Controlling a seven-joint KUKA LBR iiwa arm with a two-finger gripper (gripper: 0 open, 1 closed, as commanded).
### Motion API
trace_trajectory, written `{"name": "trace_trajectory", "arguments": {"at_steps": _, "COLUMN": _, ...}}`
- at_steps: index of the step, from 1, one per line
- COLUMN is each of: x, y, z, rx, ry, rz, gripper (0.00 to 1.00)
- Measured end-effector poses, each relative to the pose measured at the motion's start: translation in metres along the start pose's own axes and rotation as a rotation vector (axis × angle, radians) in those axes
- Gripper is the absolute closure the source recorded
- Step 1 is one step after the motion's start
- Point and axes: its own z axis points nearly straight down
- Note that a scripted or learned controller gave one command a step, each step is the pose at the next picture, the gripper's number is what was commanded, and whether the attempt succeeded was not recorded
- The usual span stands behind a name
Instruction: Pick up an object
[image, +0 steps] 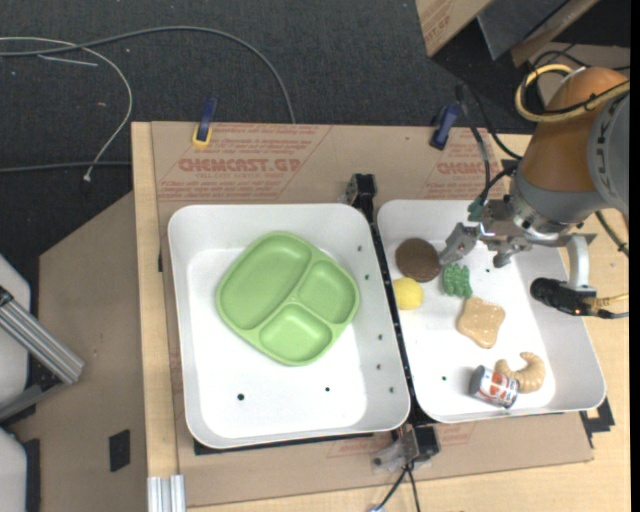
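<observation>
Since picking is pending, end effector (480, 240), spread wide and empty, hovers at one o'clock from green broccoli toy (457, 279).

One fixed camera looks down on my desk (150, 300) at a slant, far enough to take in both white bins (190, 330); I reach in from its right.

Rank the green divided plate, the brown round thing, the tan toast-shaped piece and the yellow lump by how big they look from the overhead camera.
1. Green divided plate, far the largest.
2. Tan toast-shaped piece and brown round thing: too alike to rank.
3. Yellow lump, smallest.
</observation>
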Motion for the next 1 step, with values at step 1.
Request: {"name": "trace_trajectory", "arguments": {"at_steps": 1, "x": -0.0017, "y": -0.0032, "z": 0.0629, "rx": 0.004, "ry": 0.001, "rz": 0.002, "gripper": 0.00}}
